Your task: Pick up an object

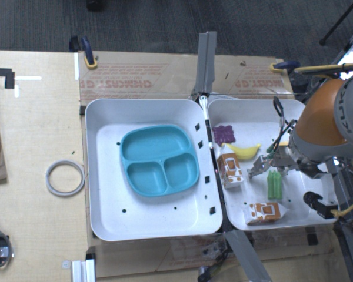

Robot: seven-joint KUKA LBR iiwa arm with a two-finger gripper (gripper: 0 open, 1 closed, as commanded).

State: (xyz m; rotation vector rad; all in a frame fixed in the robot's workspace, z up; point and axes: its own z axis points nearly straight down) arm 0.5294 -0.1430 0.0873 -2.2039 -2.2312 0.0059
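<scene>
The arm (326, 119) reaches in from the right, its orange band over the right bin (300, 216). The claw (263, 164) sits low in the middle of that bin, a metal cluster with thin dark cables running up from it. Its tips are too small and too tangled with the linkage to read, so I cannot tell whether it is spread or clenched, and nothing can be seen caught in it. It lies just beside the top end of a green block (274, 185), which stands lengthwise in the bin; whether the two touch is unclear.

Just left of the claw a banana (245, 151) lies across the bin, with purple grapes (224, 134) above it near the bin's left wall. Below the banana, against that wall, is a small white and orange carton (230, 170). A second orange and white box (264, 212) lies near the bin's front edge, below the green block.

The left bin (100, 157) holds a blue divided tray (159, 160), set at a slight tilt. On the worktop (35, 122) to the left lies a pale ring (65, 177), well apart from both bins.
</scene>
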